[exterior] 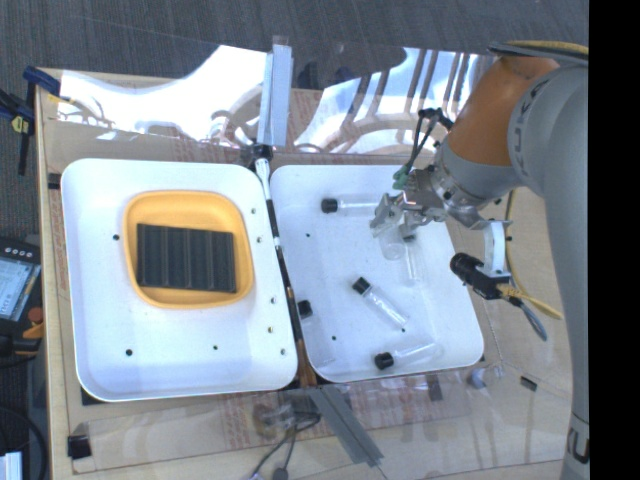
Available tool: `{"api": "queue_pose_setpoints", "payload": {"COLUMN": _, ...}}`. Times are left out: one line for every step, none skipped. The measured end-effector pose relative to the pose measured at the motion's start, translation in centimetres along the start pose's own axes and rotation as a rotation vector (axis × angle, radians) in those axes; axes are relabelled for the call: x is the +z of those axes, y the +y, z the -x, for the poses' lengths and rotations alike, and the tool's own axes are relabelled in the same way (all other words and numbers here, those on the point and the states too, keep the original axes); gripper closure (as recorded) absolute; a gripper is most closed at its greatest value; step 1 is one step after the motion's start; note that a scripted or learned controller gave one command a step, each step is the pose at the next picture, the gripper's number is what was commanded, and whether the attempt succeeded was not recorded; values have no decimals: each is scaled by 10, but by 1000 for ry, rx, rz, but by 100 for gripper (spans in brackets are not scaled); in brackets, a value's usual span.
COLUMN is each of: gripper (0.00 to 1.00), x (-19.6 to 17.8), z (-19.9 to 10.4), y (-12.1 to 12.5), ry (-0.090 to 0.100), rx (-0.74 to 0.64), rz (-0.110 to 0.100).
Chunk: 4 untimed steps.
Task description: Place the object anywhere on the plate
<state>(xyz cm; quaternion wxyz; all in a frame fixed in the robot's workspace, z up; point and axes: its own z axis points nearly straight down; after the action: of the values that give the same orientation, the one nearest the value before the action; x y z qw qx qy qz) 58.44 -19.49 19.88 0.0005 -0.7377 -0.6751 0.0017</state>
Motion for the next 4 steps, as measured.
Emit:
{"api": "queue_pose_setpoints", "payload": {"gripper": 0, "x": 0, "z": 0, "y": 0, "ry": 0, "rx": 0, "rz": 0}}
{"api": "queue_pose_setpoints", "payload": {"gripper": 0, "x": -4, "z": 4, "y": -30, "ry": 3, "rx": -241, "rz": -1}}
{"api": "queue_pose_setpoints", "payload": {"gripper": 0, "x": 7, "z": 20, "y": -42, "ry": 2, "rx": -608, "rz": 1}}
{"api": "queue_pose_setpoints", "payload": {"gripper": 0, "x": -9, "z": 23, "y": -85, "ry": 2, "rx": -875, "rz": 1}}
